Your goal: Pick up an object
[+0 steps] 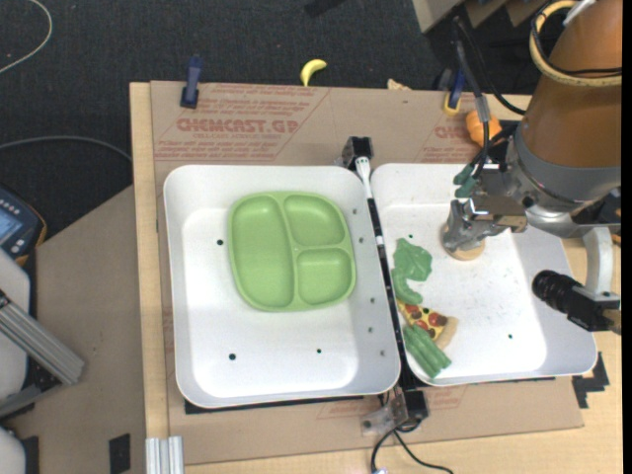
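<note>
Arm: the grey arm with its orange band (583, 38) reaches in from the right and hangs over the right bin (523, 349).
Pincer: the pincer (466, 237) is down low in the far left part of the right bin, right over a small tan round object (468, 253); from where I stand I cannot tell how it is set, nor whether it has hold of that piece.
Tan object: just a sliver of it peeks out beneath the pincer, seemingly resting on the bin floor.
Other pickable things: a green leafy toy (411, 264) lies near the bin's left wall, with a toy pizza slice (431, 322) nearer to me and another green piece (427, 351) at the near left corner.
Left bin: the left bin (197, 363) carries a green divided plate (292, 251), lying flat around its middle.
Bench: a small yellow banana-like thing (313, 69) sits on the bench's far edge.
Progress: by my reckoning, nothing is lifted yet; the approach looks done, while a sure grasp and the raise are left.
</note>
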You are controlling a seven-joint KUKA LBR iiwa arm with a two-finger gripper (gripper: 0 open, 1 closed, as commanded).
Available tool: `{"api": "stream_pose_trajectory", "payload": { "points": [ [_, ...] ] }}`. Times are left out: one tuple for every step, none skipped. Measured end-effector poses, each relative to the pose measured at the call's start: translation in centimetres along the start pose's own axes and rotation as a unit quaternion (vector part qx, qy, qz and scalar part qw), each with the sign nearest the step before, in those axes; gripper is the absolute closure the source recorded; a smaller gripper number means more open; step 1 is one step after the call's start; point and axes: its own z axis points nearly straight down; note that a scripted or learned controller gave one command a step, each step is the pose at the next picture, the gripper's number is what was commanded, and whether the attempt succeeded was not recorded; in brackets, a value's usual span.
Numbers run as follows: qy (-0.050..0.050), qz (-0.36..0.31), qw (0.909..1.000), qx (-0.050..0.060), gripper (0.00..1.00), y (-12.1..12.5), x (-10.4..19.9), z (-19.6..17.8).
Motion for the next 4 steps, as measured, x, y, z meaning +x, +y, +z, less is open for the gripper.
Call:
{"api": "stream_pose_trajectory", "payload": {
  "points": [
    [0.003, -0.010, 0.9999, -0.008, 1.00, -1.2, 9.0, -5.4],
    [0.000, -0.002, 1.0000, -0.001, 1.00, -1.1, 4.2, 1.3],
    [0.003, -0.006, 0.9999, -0.014, 1.00, -1.1, 5.7, -13.3],
    [0.000, 0.000, 1.0000, 0.000, 1.00, -1.2, -1.6, -2.2]
  ]
}}
